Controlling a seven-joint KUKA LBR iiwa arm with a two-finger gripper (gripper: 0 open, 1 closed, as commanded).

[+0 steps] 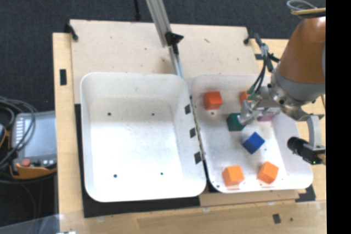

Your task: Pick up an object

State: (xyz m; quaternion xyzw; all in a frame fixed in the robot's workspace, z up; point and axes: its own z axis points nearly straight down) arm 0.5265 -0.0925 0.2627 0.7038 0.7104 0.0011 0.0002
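Observation:
The right bin (219,170) holds several blocks. An orange cube (213,100) lies near its back left, and a dark green block (235,122) sits in the middle. A blue cube (253,142) rests just in front of the green one. Two more orange blocks (233,175) (268,171) lie along the front edge. Another orange piece (244,96) peeks out beside the wrist, and a pinkish piece (267,115) shows under it. My gripper (247,115) hangs low over the bin's middle, right beside the green block and behind the blue cube.
The left bin (137,137) sits beside the right one, with a raised divider between them. A slanted metal pole (155,0) rises from the back of the bench. The arm's orange band (304,52) fills the right side above the bin.

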